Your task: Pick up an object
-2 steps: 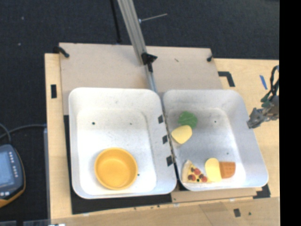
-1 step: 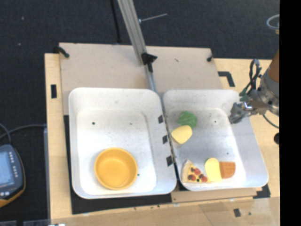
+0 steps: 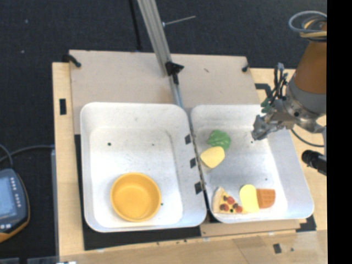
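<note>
A: Green toy (image 3: 219,138) sits in the right bin (image 3: 286,164), far-left part, touching the pale yellow piece (image 3: 212,157) just nearer.

B: And your gripper (image 3: 260,128)?

A: It hangs to the right of both, over bare floor. Pincer width, you can't tell from this angle.

B: Best approach?

A: Swing left, centre over the green one, drop straight. Pizza slice (image 3: 228,201), yellow block (image 3: 248,197) and orange waffle (image 3: 266,197) crowd the near edge; the bowl (image 3: 136,196) sits in the left bin (image 3: 99,125).
</note>
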Controlling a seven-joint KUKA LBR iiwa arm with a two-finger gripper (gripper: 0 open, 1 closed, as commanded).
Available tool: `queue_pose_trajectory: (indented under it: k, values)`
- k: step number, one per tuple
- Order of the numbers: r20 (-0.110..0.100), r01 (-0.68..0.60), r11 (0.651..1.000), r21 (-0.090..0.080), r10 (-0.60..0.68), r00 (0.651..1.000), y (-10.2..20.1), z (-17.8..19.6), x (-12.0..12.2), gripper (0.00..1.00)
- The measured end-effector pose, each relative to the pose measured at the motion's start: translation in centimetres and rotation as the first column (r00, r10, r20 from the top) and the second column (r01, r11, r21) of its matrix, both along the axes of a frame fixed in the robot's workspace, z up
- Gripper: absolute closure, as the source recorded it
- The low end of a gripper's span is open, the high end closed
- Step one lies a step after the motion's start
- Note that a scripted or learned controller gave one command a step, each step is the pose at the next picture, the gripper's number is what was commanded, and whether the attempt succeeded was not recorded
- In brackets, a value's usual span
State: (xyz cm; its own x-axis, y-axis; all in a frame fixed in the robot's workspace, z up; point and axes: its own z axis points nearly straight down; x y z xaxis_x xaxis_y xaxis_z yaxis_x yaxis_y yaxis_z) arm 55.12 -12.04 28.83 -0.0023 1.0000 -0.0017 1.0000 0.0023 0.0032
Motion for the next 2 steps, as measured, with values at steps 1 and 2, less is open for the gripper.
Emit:
queue_pose_trajectory:
  k: [1,2]
  values:
    - [-0.003,0.0,1.0,0.001,0.0,1.0,4.9,-1.7,1.3,1.0]
    - [-0.001,-0.005,1.0,0.003,0.005,1.0,9.8,-1.3,2.9,1.0]
